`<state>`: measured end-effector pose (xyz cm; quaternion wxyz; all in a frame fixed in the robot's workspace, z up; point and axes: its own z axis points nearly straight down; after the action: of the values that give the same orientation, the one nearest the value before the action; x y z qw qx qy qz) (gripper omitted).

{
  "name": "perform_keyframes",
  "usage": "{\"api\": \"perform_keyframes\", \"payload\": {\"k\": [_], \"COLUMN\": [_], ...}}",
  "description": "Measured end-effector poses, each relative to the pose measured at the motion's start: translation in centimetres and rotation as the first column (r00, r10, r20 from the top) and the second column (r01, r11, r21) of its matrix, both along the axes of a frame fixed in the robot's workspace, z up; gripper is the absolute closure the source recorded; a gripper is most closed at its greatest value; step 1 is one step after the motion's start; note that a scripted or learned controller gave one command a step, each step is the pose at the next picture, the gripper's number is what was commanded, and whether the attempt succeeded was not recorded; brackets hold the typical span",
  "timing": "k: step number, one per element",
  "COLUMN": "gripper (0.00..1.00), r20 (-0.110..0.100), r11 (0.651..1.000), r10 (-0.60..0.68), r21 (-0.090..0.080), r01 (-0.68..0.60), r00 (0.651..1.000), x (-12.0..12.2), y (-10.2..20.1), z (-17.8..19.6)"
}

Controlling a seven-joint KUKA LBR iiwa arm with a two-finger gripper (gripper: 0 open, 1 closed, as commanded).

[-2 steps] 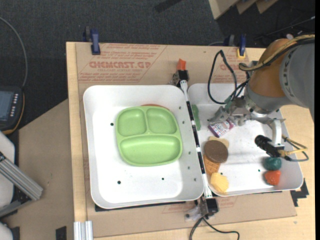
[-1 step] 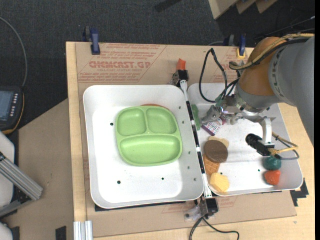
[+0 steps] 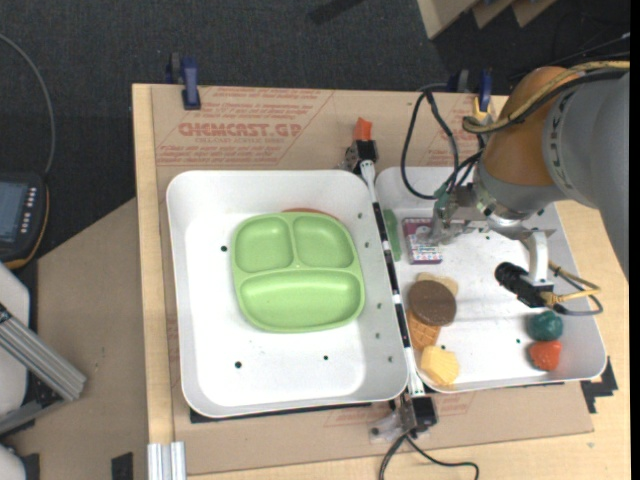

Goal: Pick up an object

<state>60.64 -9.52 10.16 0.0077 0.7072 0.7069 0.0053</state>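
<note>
Arm is reaching in from three o'clock and bending down over the right bin. The gripper is hanging at roughly ten o'clock within that bin, directly above the upper edge of a pink packet. Whether the gripper is open or closed cannot be told from this angle, and nothing is showing in its grasp.

The pink packet is lying flat on the bin floor, close to the wall that is dividing the two bins. Whether the gripper is touching it cannot be told.

Other contents of the right bin:
- A brown round disc is sitting at six o'clock from the packet, near the dividing wall.
- A yellow lump is lying at six o'clock from the disc, near the bin's front edge.
- A teal ball and a red-orange piece are resting just beside each other at about four o'clock in the bin, the ball being the farther of the two from the front edge.

The left bin is holding a green divided plate near its centre, upright, with its two small compartments lying toward twelve o'clock. It is well apart from the gripper.
</note>
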Motion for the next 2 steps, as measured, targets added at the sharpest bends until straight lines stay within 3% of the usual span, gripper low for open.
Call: {"api": "perform_keyframes", "payload": {"k": [1, 2], "gripper": [0.0, 0.0], "r20": [-0.002, -0.017], "r11": [1.0, 1.0], "r10": [0.0, -0.007], "r21": [0.001, 0.003], "r01": [0.0, 0.007], "r00": [1.0, 1.0], "x": [-0.1, -9.9], "y": [0.0, -3.6], "z": [-0.1, -1.5]}}
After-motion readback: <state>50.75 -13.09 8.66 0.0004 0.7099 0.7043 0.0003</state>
